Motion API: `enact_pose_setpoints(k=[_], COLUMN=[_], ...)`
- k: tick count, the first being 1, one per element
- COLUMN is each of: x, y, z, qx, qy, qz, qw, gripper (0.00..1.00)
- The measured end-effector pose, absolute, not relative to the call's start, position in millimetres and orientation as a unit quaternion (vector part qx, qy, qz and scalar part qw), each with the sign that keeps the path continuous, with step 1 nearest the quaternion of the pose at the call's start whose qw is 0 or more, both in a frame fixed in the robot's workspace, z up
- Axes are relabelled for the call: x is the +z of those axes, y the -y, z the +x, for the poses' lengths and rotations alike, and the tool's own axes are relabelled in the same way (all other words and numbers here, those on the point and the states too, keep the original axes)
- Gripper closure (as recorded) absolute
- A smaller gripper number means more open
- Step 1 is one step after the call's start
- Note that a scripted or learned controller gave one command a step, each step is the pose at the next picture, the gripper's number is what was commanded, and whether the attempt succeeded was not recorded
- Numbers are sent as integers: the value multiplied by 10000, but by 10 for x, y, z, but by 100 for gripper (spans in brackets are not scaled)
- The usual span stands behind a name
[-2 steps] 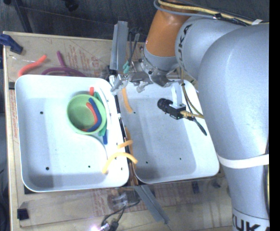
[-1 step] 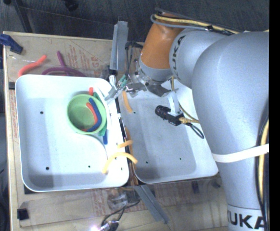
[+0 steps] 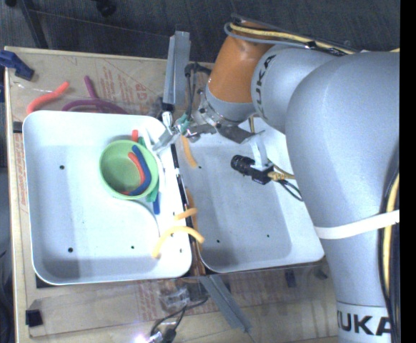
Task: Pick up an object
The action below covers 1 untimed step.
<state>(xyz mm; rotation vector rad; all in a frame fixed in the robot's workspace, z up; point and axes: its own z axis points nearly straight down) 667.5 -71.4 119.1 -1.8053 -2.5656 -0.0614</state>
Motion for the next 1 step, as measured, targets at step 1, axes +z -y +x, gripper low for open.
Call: enact_pose_setpoints(k=[1], x=[1190], y=[715], z=[6675], qx=[-197], qy=[8176], qz=[-5754], qw=[19], gripper=[0])
